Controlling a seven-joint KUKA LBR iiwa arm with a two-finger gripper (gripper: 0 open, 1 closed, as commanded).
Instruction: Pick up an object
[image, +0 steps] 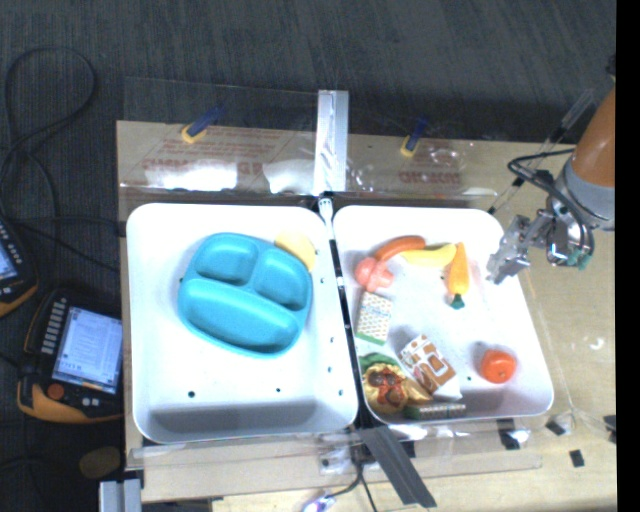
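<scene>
The bench (600, 350) stood on dark carpet, and you had two shallow white bins side by side on it, with a clear plastic sheet (300, 160) taped behind them under two clips. A tablet-style pendant (75, 350) lay on the floor off the left edge, cables trailing above it.

The left bin (160, 400) held a blue divided tray (247, 290), tilted, with a yellow piece (297, 247) touching its upper right corner.

The right bin (520, 320) held your candidate objects. A banana (440, 258) lay near the top, an orange carrot-like piece (398, 246) beside it, a pink item (372, 272) at that piece's left end. A checked packet (375, 316) sat below. A brown-and-white carton (430, 364) and a dark printed packet (390, 385) crowded the lower left, touching each other. An orange tomato-like fruit (497, 365) sat alone at lower right, with bare bin floor around it.

Your gripper (503, 262) hung over the right bin's upper right corner, near the rim and just right of the banana. Nothing showed between its fingers; whether they were spread or pressed together could not be told.

The middle of the right bin's floor, right of the checked packet, lay open.
</scene>
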